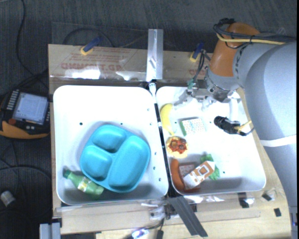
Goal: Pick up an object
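Camera view: the arm is reaching in from the right, and the gripper [202, 96] is hanging over the far end of the right bin [251, 158]. It cannot be told from this angle whether it is spread or closed, and nothing is showing in its grasp. The step in hand is judged to be the approach, with no object picked yet. The nearest candidates are lying just below the gripper: a banana [165, 117] along the inner wall of the bin, and a checked packet [193, 126] just beside it. Nearer the camera, a round red-and-yellow item [177, 145], an orange-and-white carton [199, 173] and a green piece [212, 166] are crowding together. The left bin [65, 113] is holding a blue divided plate [114, 156] with a green bottle [82, 182] against its near edge. Both bins are sitting on the bench [57, 59]. The next move is judged to call for choosing one target, centring over it and descending clear of the bin wall.
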`<state>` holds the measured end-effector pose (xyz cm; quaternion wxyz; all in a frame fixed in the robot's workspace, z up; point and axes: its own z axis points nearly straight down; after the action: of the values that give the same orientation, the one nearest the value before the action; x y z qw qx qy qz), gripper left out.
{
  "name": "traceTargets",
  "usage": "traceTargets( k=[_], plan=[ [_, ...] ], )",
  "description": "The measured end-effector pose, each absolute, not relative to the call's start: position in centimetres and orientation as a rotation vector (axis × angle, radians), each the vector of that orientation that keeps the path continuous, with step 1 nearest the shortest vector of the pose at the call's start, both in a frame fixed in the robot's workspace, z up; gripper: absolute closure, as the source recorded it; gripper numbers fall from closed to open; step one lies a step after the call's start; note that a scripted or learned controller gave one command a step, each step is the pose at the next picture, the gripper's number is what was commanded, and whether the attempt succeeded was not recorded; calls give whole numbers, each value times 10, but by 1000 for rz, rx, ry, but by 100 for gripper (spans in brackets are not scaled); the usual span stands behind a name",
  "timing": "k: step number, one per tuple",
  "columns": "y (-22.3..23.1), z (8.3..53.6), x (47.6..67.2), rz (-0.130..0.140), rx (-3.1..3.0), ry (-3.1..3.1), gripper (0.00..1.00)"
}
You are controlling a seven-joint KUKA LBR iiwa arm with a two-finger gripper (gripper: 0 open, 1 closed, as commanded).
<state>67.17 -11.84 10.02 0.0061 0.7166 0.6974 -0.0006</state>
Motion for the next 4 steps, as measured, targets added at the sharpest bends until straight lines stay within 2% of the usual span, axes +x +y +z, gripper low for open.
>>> traceTargets(
  k=[1,2,3,4],
  plan=[
    [-120,89,658,4,2211,2218,0],
    [-139,89,635,5,2173,2256,0],
    [-102,90,597,12,2379,2037,0],
    [-102,98,596,11,2383,2037,100]
  ],
)
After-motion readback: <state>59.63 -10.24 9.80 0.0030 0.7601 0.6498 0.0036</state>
